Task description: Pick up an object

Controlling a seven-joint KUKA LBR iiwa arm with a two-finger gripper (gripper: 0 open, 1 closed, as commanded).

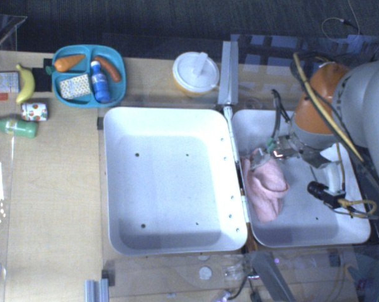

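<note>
Pink cloth point(265, 189): soft, crumpled bundle lying in the right bin, against that bin's left wall, longer along the near-far line than across.
Right bin point(315, 228): shallow, white; holds the pink cloth and the lower end of the arm.
Left bin point(170, 181): shallow, white, just beside the right bin; a few small dark dots on its floor.
Hand point(269, 153): low in the right bin, at the far end of the pink cloth, touching or nearly touching its top edge. Its state: cannot tell, since the tip is small and blends with the fabric. Whether any cloth sits in its grasp also cannot be told.
Arm point(359, 106): grey, reaching in from the right; orange band point(318, 102) above the wrist; black and yellow cables run along it down to the right bin's floor.
Tabletop point(45, 200): light wood, carrying both bins.
Blue divided tray point(89, 76): far left of the tabletop, beyond the left bin; holds toy food, among it an orange carrot shape and a small blue bottle.
White lidded cup point(196, 72): on the tabletop beyond the left bin's far right corner.
Banana point(26, 83): yellow, left of the blue divided tray.
Small can point(34, 111): lying just nearer than the banana.
Green bottle point(13, 127): lying on its side near the tabletop's left edge, just beside the small can.
</note>
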